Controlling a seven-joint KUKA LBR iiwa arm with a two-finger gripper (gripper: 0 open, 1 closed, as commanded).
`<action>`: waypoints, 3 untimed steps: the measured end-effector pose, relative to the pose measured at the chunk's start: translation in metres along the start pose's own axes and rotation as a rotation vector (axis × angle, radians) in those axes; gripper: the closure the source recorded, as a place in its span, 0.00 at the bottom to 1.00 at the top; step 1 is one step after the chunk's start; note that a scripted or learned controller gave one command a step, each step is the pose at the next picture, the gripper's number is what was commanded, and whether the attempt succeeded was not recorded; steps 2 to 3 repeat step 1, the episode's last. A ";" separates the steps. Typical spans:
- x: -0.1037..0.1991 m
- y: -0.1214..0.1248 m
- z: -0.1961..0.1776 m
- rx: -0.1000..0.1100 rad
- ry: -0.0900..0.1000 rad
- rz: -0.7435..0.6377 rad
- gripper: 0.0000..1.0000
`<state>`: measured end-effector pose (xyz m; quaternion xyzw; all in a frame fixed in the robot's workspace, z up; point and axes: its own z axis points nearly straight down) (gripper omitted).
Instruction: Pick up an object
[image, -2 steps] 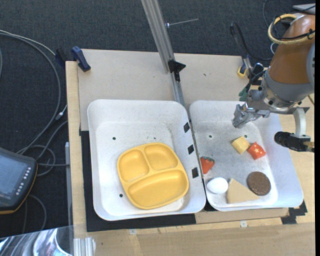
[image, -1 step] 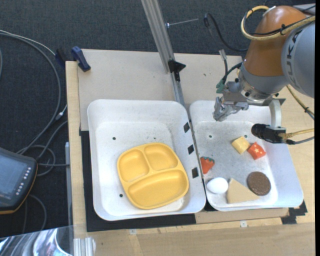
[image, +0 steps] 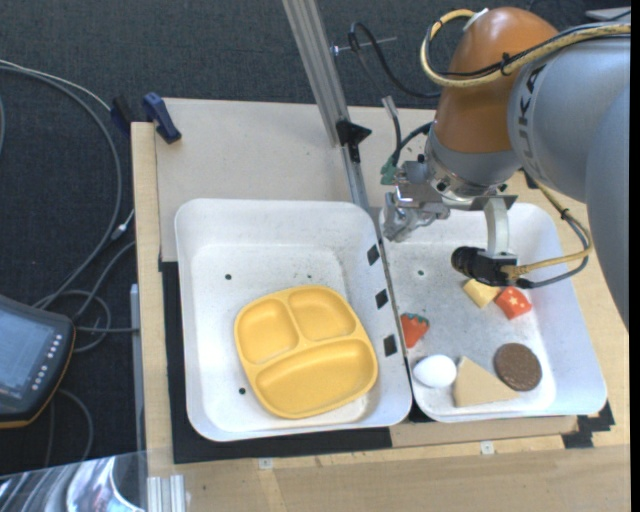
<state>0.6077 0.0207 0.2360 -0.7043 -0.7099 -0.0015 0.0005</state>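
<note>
My gripper (image: 402, 222) hangs over the back left corner of the right bin (image: 570, 330), close to the wall shared by the two bins. Nothing shows in it. In that bin lie a small red strawberry-like piece (image: 414, 328), a white egg (image: 435, 371), a tan wedge (image: 476, 386), a round brown cookie (image: 518, 366), a small yellow chunk (image: 480, 293) and a red piece (image: 514, 303). The strawberry-like piece lies nearest the gripper, toward the front of the bin from it.
The left bin (image: 200, 250) holds a yellow divided plate (image: 305, 350). A slanted metal post (image: 330, 90) rises behind the bins, just left of the gripper. A blue clamp (image: 160, 115) sits at the bench's back left corner.
</note>
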 end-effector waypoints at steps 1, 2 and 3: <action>0.045 0.004 -0.001 -0.001 -0.001 0.002 1.00; 0.045 0.004 -0.001 -0.001 -0.001 0.002 1.00; 0.045 0.004 -0.001 -0.001 -0.001 0.002 1.00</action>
